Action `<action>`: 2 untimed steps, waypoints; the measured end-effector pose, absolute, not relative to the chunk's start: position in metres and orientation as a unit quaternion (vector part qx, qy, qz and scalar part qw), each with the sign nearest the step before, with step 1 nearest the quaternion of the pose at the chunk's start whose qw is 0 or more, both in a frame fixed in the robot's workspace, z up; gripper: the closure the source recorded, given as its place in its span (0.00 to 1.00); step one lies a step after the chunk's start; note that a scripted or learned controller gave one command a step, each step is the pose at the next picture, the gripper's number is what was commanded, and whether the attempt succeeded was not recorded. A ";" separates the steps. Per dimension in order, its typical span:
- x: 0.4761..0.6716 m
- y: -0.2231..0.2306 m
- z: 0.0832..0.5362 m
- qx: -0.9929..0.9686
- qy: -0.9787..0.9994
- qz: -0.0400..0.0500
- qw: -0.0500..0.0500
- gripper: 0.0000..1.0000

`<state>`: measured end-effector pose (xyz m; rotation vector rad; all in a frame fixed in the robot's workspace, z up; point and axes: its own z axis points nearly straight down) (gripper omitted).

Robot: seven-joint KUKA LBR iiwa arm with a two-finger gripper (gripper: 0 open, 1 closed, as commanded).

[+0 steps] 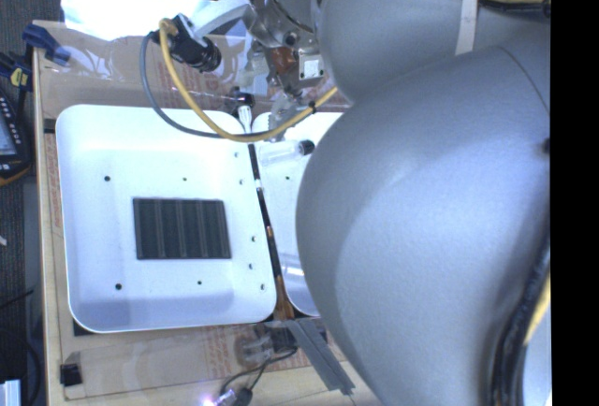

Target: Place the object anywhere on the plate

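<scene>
At the far left, dark gear lies off the bench's edge. The left bin sits next on the bench, white and shallow, with a dark ribbed rectangle lying flat near its middle. Whether that rectangle is the plate cannot be told, and the object to be placed cannot be picked out. A yellow cable and a grey cable loop over the bin's far rim. Just right of them, the gripper hangs over the far end of the seam between the bins; how its claw stands cannot be told. The right bin is mostly hidden under the grey arm.
</scene>
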<state>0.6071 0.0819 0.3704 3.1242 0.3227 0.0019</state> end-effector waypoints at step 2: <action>0.622 0.047 0.252 0.949 0.315 -0.002 -0.002 1.00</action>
